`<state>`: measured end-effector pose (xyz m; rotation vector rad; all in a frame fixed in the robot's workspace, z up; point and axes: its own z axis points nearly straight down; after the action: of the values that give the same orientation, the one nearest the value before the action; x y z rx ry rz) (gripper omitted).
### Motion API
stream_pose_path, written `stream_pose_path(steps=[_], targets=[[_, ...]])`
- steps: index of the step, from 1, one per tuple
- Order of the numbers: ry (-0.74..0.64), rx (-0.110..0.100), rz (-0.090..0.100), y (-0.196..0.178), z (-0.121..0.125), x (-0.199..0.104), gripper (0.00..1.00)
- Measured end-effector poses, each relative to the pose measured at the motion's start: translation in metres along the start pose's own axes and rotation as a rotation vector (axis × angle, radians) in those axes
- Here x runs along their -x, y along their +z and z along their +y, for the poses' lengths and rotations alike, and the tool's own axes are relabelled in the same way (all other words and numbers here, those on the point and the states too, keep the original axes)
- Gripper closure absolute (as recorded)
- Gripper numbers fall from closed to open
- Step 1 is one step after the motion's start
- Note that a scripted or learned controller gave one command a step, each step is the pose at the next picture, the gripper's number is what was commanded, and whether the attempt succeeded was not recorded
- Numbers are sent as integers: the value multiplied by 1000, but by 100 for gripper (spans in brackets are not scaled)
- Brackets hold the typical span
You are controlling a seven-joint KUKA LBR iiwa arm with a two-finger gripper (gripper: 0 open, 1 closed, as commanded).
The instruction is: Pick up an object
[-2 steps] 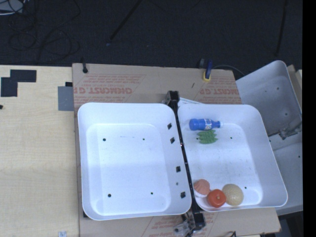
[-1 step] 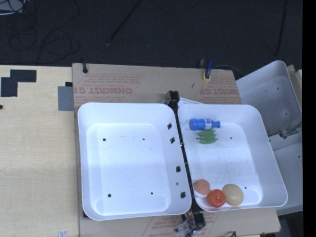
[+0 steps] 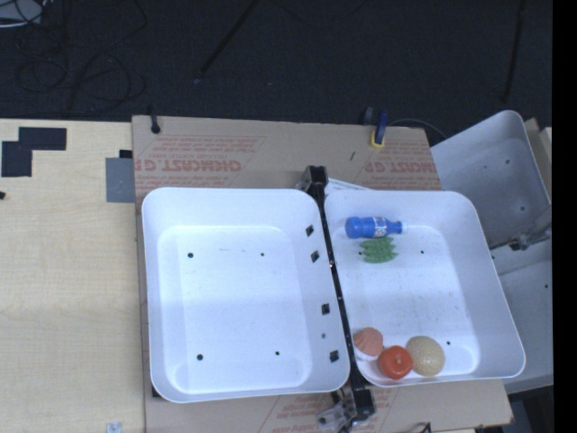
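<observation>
In the right bin (image 3: 428, 296) a blue bottle (image 3: 372, 227) with a white cap lies on its side near the back wall. A small green leafy piece (image 3: 379, 252) sits just in front of the bottle. At the front edge of that bin three things cluster together: a pale pink shell-like piece (image 3: 368, 341), a red tomato-like ball (image 3: 395, 362) and a beige round object (image 3: 425, 354). The three touch or nearly touch one another.
The left bin (image 3: 234, 305) stands beside the right one, joined by black clips (image 3: 325, 309) along the shared edge. Both rest on a cardboard sheet (image 3: 234, 156). A grey metal panel (image 3: 505, 165) rises at the right, and a blue and yellow clamp (image 3: 380, 127) sits behind.
</observation>
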<state>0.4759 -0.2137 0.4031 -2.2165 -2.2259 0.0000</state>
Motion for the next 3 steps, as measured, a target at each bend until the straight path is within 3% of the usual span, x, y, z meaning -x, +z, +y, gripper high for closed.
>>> stream_pose_path(steps=[3], targets=[[-3,0,0,-33,0,0,0]])
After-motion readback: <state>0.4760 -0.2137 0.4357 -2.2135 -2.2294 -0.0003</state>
